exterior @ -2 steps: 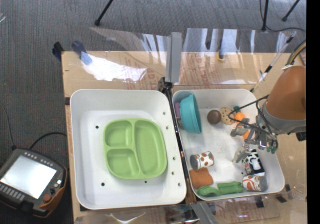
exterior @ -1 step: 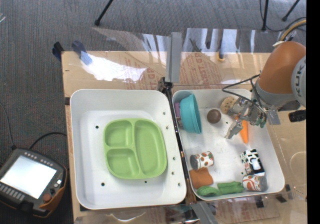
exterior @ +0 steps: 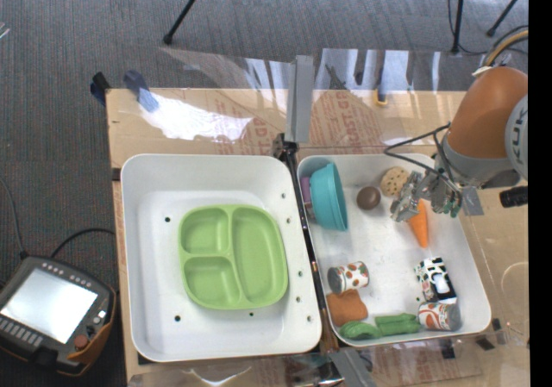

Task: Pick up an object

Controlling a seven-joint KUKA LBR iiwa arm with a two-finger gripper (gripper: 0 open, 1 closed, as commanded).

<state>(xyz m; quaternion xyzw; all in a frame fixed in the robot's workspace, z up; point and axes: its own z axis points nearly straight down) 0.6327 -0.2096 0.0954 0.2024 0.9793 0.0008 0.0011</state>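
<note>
The hand (exterior: 420, 196) hangs low over the far right part of the right bin (exterior: 476, 277), its fingers pointing down beside the top of an orange carrot (exterior: 419, 226); whether they are spread or closed, and whether they grip the carrot, cannot be told. Just left of the hand lie a speckled cookie (exterior: 395, 180) and a brown ball (exterior: 368, 197), and farther left a teal bowl (exterior: 329, 196) leans on its side against the bin's left wall. Nearer in the same bin are a patterned cup (exterior: 349, 277), an orange block (exterior: 347, 307), a green piece (exterior: 385, 325), a black-and-white cow toy (exterior: 434, 277) and a can (exterior: 437, 315). The left bin (exterior: 147, 204) on the tabletop (exterior: 198, 122) holds a green divided plate (exterior: 233, 257).
</note>
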